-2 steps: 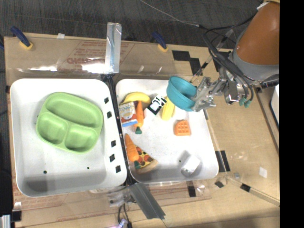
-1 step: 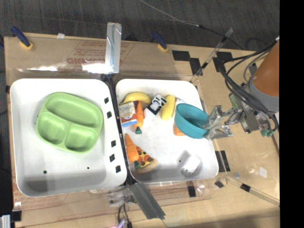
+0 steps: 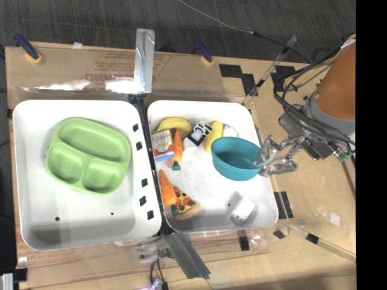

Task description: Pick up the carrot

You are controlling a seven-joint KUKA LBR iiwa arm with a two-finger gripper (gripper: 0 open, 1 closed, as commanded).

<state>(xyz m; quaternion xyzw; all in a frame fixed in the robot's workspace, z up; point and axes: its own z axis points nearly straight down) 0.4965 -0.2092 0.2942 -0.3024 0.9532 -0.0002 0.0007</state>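
One carrot, apart from claw.

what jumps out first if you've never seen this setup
The lime green divided plastic plate lies alone in the left white bin. The right white bin is crowded: a teal round bowl, yellow bananas, an orange carrot. The metal gripper sits at the bowl's right rim.

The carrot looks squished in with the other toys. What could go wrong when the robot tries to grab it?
1. The carrot lies right against the snack packet and the banana, so the end effector may pinch those instead.
2. The blue bowl sits between the end effector and the carrot, so it might get bumped.
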